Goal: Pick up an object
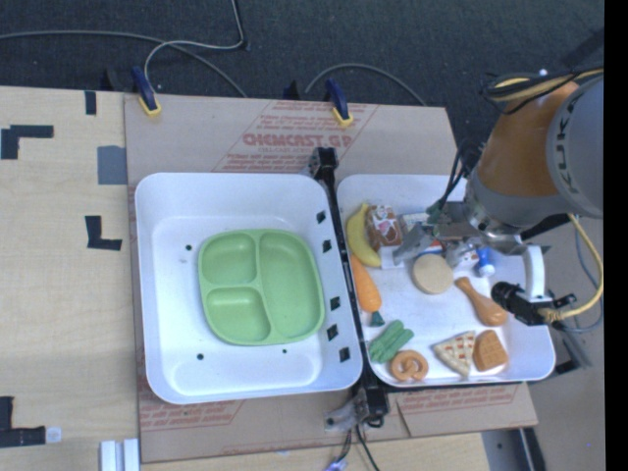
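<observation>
The right bin [429, 318] holds several toy foods. A yellow banana [358, 239] and an orange carrot [366, 287] lie along its left wall, with a red and white packet [384, 227] beside the banana. A round tan bun [432, 276] sits mid-bin, and a drumstick [481, 302] lies to its right. Green beans [391, 340], a pretzel [408, 365], a pizza slice [455, 351] and a brown nugget [489, 351] line the front. My gripper [424, 241] hangs low over the bin, just above the bun and right of the packet. A small blue piece [484, 260] shows under the wrist.
The left bin [172, 214] holds a green divided plate [261, 286]. A black divider [334, 253] runs between the bins. The arm's orange band [525, 150] and cables cover the right bin's far right corner. Cardboard lies under both bins.
</observation>
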